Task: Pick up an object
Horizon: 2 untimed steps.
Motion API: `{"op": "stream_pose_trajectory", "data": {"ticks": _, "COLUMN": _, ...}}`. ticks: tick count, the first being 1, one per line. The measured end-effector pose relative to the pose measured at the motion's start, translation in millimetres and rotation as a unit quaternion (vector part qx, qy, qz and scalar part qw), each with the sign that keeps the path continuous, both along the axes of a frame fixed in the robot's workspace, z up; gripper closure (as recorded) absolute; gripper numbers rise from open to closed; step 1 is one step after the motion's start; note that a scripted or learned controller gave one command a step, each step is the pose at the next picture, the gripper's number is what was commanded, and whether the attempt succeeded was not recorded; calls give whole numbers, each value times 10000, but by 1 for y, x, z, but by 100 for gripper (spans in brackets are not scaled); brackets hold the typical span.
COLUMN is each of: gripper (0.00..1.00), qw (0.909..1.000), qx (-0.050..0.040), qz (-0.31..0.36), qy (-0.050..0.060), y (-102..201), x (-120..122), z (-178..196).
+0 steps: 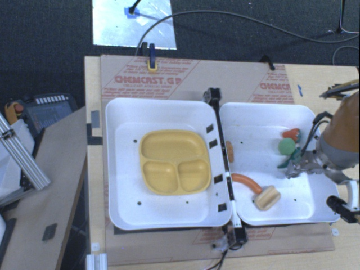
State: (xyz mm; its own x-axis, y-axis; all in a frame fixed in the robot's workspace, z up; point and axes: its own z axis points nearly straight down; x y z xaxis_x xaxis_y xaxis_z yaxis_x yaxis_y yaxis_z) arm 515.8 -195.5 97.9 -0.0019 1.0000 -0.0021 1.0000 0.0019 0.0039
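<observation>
The right bin [254, 118] holds several small objects. A green round piece [287, 146] lies beside a red-orange piece [291, 133] near its far right. An orange carrot-like piece [246, 181] and a tan block [266, 198] lie toward the front. A small orange bit [229, 150] rests against the left wall. My gripper [291, 169] is low inside this bin, just in front of the green piece and right of the carrot-like piece. Nothing shows as lifted.
The left bin [121, 167] holds a yellow three-compartment plate [174, 161]. A black divider with clips [220, 151] runs between the bins. My arm's grey body [340, 145] hangs over the right bin's right wall. Cables cross the dark floor behind the bench.
</observation>
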Motion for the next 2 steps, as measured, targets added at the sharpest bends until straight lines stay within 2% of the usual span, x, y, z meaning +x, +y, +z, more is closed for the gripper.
{"op": "stream_pose_trajectory", "data": {"ticks": 1, "gripper": 100, "qw": 10000, "qx": -2, "qz": 8, "qy": -8, "y": -6, "x": 3, "z": 45}}
{"op": "stream_pose_trajectory", "data": {"ticks": 2, "gripper": 100, "qw": 10000, "qx": -5, "qz": 7, "qy": -15, "y": -10, "x": -5, "z": 100}}
